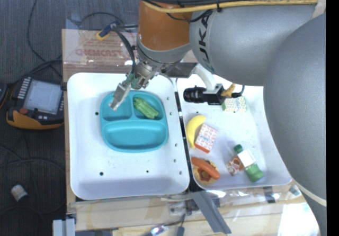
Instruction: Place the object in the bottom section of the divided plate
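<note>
Camera view, nearest you: the right bin (273, 139) holds a hot dog (204, 169), a green bottle (248, 163), a banana (194, 127) and a small box (206, 137). In the left bin (87, 145), the blue divided plate (134, 122) has its bottom section bare; a green vegetable (146, 107) lies in its upper right section. Farther back, the gripper (117, 98) hangs over the upper left section; you cannot tell its finger spread.
</note>
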Controlling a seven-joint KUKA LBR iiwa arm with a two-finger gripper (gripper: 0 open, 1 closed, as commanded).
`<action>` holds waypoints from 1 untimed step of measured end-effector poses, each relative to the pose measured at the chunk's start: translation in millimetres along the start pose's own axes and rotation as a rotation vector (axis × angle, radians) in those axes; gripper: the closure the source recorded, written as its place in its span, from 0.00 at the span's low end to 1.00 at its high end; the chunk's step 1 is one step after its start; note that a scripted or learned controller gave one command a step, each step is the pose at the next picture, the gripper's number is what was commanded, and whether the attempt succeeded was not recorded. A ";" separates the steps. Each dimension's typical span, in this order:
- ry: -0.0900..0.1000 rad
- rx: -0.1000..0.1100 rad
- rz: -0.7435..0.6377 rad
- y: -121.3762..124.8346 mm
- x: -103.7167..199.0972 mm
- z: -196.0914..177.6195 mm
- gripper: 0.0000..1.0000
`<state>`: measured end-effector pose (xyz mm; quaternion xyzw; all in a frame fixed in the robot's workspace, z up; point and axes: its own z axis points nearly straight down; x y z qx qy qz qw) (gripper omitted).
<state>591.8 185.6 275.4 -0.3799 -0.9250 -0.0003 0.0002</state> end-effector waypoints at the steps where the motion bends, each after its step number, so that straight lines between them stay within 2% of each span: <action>1: 0.000 0.000 0.000 -0.1 -0.1 0.2 0.00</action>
